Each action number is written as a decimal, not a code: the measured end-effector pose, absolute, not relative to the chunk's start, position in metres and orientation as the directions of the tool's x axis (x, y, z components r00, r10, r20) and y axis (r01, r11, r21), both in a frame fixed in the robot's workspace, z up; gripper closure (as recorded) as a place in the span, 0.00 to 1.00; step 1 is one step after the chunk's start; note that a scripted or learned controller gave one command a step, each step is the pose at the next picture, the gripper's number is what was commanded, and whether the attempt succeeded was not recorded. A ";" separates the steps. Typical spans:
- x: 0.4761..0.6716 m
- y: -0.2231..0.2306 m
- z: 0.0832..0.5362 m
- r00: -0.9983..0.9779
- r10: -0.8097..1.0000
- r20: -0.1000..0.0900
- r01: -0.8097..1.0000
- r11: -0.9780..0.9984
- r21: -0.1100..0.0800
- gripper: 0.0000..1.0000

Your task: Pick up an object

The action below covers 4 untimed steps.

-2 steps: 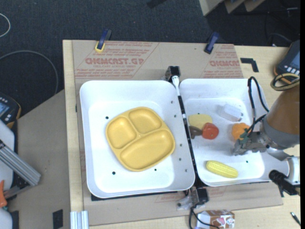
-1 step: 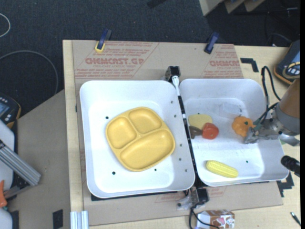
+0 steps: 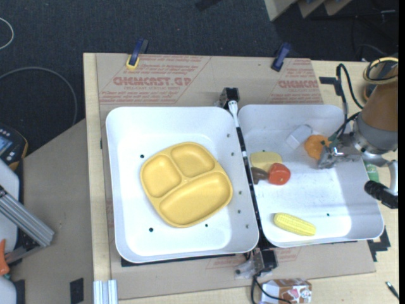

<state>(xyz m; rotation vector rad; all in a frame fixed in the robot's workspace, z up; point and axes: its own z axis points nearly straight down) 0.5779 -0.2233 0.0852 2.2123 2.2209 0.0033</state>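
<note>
Cardboard-covered surface (image 3: 190,75), two white bins: claw (image 3: 329,154) low in the right bin (image 3: 354,220), beside and apparently touching an orange ball (image 3: 314,146), grip state indeterminate; step judged approach; next, close on ball and lift.

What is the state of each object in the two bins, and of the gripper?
Yellow three-compartment plastic plate: lies flat in left white bin, upright.
Yellow toy corn cob: lies on its side, right white bin.
Red toy tomato: rests beside pale yellow block.
Orange ball: at gripper; grasp unclear.
</note>
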 end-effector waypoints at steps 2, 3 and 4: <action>0.560 -0.225 0.085 -0.002 1.000 -0.004 1.000 0.002 0.005 1.00; 0.516 -0.177 0.084 -0.001 1.000 0.004 1.000 0.001 -0.006 1.00; 0.481 -0.147 0.263 -0.004 1.000 -0.003 1.000 0.004 0.016 1.00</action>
